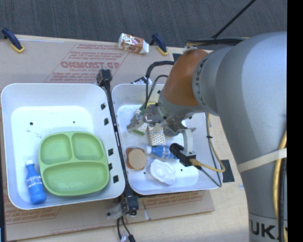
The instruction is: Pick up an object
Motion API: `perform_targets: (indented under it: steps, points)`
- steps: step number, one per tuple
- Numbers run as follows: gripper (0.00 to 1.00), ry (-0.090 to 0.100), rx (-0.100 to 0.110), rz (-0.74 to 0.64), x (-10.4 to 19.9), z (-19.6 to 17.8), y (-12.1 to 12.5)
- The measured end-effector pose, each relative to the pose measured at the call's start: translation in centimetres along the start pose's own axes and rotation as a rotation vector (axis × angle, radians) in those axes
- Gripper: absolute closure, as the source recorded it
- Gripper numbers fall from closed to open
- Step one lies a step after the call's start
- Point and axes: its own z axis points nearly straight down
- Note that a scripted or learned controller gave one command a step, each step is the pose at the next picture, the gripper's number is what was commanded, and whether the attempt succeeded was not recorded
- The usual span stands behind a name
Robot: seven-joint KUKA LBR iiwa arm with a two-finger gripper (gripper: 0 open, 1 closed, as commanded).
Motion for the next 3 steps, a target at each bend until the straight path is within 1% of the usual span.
perform_targets:
  steps: [1, 2, 3]
  points:
    - [1.0, -0.004, 0.001, -0.003, -0.1, -1.1, 0.0]
    - [1.0, 0.003, 0.012, 0.005, 1.9, -11.9, -10.0]
    - [1.0, 0.001, 0.014, 0.003, -2.0, -6.3, -1.7]
